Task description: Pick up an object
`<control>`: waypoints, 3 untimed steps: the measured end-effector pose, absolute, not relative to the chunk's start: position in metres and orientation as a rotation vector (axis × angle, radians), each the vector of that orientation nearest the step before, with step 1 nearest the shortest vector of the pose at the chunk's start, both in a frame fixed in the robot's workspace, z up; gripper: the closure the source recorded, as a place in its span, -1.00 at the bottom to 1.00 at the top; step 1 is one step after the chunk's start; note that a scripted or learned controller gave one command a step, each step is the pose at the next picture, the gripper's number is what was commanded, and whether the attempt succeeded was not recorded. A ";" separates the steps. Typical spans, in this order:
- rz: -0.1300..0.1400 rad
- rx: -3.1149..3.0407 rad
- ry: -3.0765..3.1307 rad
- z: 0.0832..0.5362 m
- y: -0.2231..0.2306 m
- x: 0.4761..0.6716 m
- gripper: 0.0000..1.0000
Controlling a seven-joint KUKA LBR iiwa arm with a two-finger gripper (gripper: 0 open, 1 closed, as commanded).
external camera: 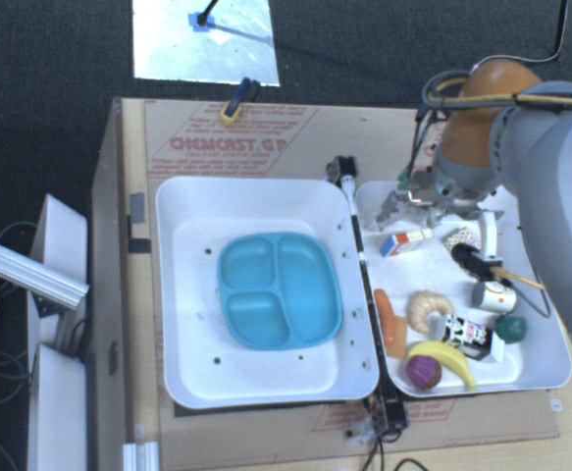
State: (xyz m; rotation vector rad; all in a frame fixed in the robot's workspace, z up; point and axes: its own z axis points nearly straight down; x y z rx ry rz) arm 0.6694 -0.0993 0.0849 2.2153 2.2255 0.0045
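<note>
Because the arm reaches in from the right over the far end of the right bin (pixel 560 361), you should look first at what lies under its gripper (pixel 415 204): I cannot tell whether that tool is released or clenched, and nothing shows as grasped.

Working down in size, the left bin (pixel 182 292) bears a blue divided tray (pixel 278 290), stiff, slick plastic, wide and awkward for two fingers; leave it. In the right bin, the banana (pixel 450 359) is curved and firm, best taken across its middle. The orange carrot-like toy (pixel 391 324) lies along the bin's left wall, so one finger has little room on that side. The croissant (pixel 429 308) is probably light moulded plastic, rounded and apt to slip. The small white carton with red and blue print (pixel 404 240) lies just beside the gripper; it is light, boxy and flat-sided, so close across its narrow faces. Its label is too small to read. The purple round fruit (pixel 423 371) touches the banana's end and may roll.

On the brown sheet (pixel 236 130) behind the bins, red print reads "CHEMCAST GP".
</note>
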 end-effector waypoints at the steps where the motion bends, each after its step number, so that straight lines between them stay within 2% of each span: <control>1: 0.002 2.217 2.221 0.085 -0.118 0.669 -1.00; 2: 0.003 2.217 2.221 0.115 -0.127 0.669 -1.00; 3: 0.004 2.215 2.224 0.085 -0.091 0.648 -1.00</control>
